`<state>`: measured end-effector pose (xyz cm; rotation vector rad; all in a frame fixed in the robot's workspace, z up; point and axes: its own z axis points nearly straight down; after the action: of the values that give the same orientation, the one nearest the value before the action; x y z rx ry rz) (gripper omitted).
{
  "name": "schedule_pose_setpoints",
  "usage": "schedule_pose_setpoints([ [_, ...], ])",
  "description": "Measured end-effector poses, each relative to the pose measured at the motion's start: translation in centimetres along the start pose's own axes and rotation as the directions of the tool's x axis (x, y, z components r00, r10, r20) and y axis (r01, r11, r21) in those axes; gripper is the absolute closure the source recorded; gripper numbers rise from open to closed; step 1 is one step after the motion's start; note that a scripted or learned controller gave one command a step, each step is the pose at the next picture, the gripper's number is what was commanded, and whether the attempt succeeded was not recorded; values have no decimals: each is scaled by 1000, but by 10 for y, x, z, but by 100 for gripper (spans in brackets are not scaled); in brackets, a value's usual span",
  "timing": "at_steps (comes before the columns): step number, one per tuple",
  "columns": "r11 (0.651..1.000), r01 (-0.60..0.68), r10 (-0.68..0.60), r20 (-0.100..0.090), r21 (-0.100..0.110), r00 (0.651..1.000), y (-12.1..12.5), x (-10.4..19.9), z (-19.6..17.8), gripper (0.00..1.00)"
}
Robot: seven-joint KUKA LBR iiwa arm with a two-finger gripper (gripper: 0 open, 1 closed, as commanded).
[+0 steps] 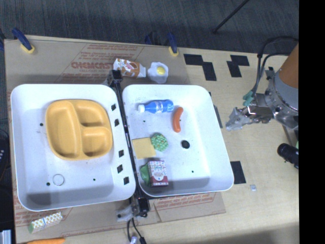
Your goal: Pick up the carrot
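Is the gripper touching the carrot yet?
Apart. The camera view shows the gripper over the bench outside the right bin, with the bin's rim and bare white floor between it and the carrot.

A tan worktop (254, 207) bears two white bins (20, 136) side by side, with a small carton (127, 67) and a white-and-yellow toy (158, 71) behind them.

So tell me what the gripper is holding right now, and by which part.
Nothing. The gripper hangs outside the right bin, with nothing between its fingers.
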<state>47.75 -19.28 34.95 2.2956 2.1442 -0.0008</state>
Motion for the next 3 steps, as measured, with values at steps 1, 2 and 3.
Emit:
schedule_pose_setpoints([
  [1, 1000, -5, 5, 0, 0, 1000, 0, -13, -48, 100],
  [2, 1000, 1, -1, -1, 1, 1000, 1, -13, -58, 100],
  [3, 1000, 7, -7, -1, 2, 1000, 2, -13, -68, 100],
])
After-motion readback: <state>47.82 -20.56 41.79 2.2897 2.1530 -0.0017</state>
